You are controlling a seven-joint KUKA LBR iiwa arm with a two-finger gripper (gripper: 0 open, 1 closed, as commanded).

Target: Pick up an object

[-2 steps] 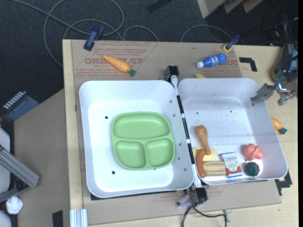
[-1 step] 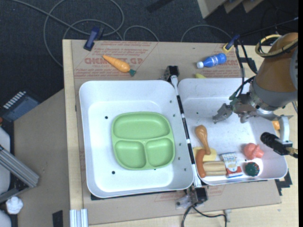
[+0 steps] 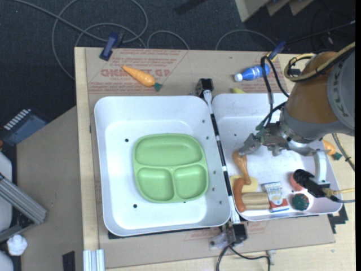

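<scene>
Nothing looks lifted yet: the grey two-finger gripper (image 3: 249, 147) hangs low in the right-hand shallow white bin (image 3: 237, 117), just beside the curved orange toy food piece (image 3: 241, 164) lying on the bin floor, and I can't tell whether it is open or closed.

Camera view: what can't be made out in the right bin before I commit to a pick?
In the camera view:
- right bin: its far right corner is covered by the arm.
- pincer: whatever lies directly beneath it is hidden by the wrist.
- small packet: its print is too small to read.
- orange item at the bin's right rim: mostly hidden behind the arm.
</scene>
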